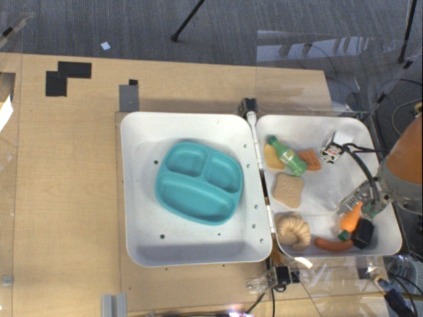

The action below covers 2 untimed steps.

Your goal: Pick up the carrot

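I'm seeing the gripper [357, 211] sitting low at the right bin's [370, 132] right edge, fingers pinching the carrot [350, 220] near the front right corner, sausage [333, 245] lying just beside along the front edge.

No text, label, brand, number or sign can be read here; a small white tag [330, 152] with dark marks lies in the right bin [370, 132], but its marks are too small and blurred to make out
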{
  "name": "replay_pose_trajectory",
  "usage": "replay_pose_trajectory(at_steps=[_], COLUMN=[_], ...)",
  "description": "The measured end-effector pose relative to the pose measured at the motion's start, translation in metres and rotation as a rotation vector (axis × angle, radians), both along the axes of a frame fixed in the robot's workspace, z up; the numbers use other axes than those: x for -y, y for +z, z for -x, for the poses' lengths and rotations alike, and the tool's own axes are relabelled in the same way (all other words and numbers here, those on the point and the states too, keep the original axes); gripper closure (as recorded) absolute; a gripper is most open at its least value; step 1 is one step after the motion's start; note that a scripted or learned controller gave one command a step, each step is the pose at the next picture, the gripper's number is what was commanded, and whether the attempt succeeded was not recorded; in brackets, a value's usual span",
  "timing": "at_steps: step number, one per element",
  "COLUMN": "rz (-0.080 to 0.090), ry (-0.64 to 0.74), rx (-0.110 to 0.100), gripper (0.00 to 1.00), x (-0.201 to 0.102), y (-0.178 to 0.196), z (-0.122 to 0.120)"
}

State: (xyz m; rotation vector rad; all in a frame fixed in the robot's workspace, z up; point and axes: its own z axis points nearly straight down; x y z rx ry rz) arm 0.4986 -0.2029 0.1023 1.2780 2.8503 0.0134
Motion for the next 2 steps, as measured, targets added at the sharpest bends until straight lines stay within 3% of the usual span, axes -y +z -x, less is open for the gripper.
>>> replay_pose_trajectory(at_steps=[1,2], rz=[-0.003,0.006], ry=[-0.093,0.085], rx=[-0.009,-0.010], gripper=[1.00,1.00], x=[-0.096,0.001], y=[0.045,-0.011], z=[0.003,-0.005])
